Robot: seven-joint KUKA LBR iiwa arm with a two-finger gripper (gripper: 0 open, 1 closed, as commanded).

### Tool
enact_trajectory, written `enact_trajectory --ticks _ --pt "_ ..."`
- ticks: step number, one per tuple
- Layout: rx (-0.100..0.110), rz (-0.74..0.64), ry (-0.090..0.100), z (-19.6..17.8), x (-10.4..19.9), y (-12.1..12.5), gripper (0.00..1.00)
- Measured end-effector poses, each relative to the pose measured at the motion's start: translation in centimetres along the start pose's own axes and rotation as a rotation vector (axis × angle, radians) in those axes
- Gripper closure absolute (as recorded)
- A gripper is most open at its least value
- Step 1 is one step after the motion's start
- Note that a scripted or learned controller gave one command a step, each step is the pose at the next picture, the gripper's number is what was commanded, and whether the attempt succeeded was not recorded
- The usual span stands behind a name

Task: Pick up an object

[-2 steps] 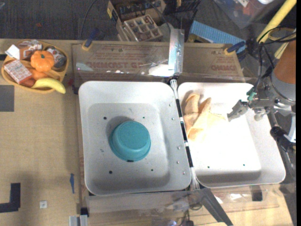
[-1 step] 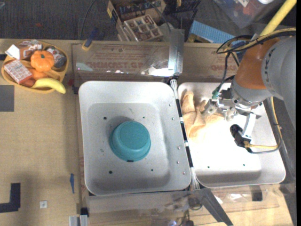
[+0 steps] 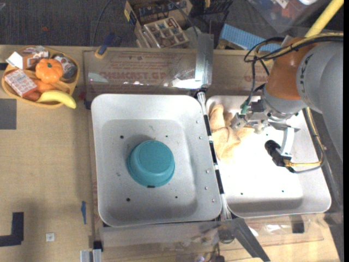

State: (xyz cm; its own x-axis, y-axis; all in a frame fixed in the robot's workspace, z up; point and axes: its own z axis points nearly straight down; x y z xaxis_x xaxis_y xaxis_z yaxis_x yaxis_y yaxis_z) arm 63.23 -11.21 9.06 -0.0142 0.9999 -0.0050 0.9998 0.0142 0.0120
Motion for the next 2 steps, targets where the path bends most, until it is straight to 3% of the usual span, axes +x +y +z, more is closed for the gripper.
enact_trajectory --ticks 1,2 --pt "-0.005 0.001 0.002 -1.1 0.1 0.2 1.00" --pt "0.007 -0.269 0.004 -9.4 2.2 1.0 1.00"
